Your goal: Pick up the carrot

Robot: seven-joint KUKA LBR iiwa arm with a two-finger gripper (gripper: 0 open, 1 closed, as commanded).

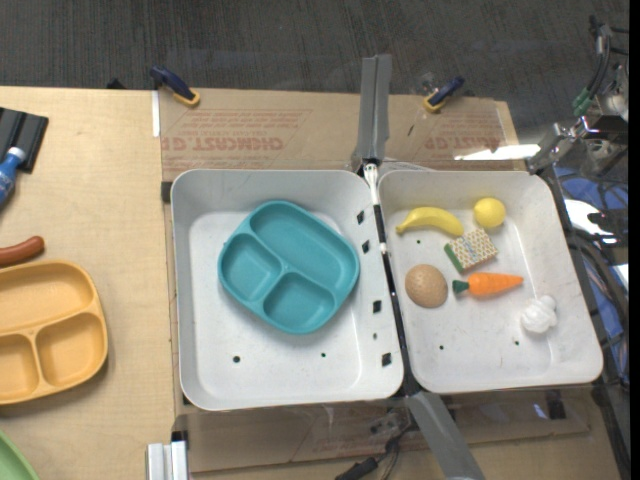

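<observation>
Carrot (490,284) is lying in the right bin (570,353), near its middle, long axis running left to right with the green stem end pointing left and the orange taper pointing right, toward the side the arm enters from. Its surface is looking smooth and moulded. A brown egg (427,286) is sitting just beside the stem end; a patterned block (472,250) is resting just above, a white lump (538,316) lower right. Tool state cannot be determined.

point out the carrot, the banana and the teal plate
carrot (492,284), camera view, middle of its orange body
banana (431,219), camera view, middle of its curve
teal plate (250,264), camera view, floor of its left compartment
</observation>
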